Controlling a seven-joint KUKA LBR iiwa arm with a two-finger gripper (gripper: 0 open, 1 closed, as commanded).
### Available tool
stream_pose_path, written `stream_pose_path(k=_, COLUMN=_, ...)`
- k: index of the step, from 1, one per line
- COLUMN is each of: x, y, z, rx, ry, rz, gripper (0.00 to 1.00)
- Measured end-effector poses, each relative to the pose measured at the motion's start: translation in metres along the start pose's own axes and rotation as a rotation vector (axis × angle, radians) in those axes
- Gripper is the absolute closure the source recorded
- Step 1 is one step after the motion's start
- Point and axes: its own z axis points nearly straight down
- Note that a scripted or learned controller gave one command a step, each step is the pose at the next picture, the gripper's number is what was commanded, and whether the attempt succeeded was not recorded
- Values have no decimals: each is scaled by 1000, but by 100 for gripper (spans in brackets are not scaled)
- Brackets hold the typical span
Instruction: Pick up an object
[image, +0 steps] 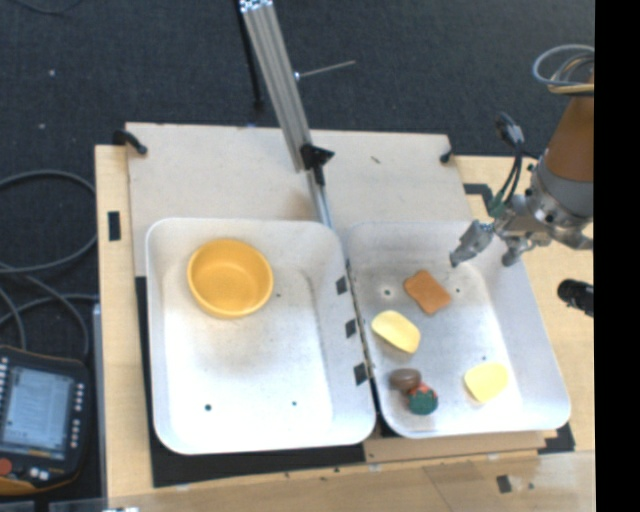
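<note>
It looked like a robotics lab: a plywood bench (400, 165) stood on dark carpet (120, 60), an aluminium rail (278, 75) rose from its far edge, loose cables (40, 225) trailed left, and a teach pendant (35, 415) lay at its near-left corner.

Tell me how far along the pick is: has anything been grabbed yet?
Nothing looks picked. The end effector sits over the right bin's upper right edge with nothing between its fingers. The brown piece, two yellow pieces and a small green and brown item lie in that bin. Approach, grasp and lift all remain.
</note>
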Motion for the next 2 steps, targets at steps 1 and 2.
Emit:
stream_pose_path(k=1, x=0, y=0, z=0, rx=0, ry=0, rz=0, gripper=0)
stream_pose_path(k=2, x=-10, y=4, z=54, rx=6, ry=-1, rz=4, gripper=0)
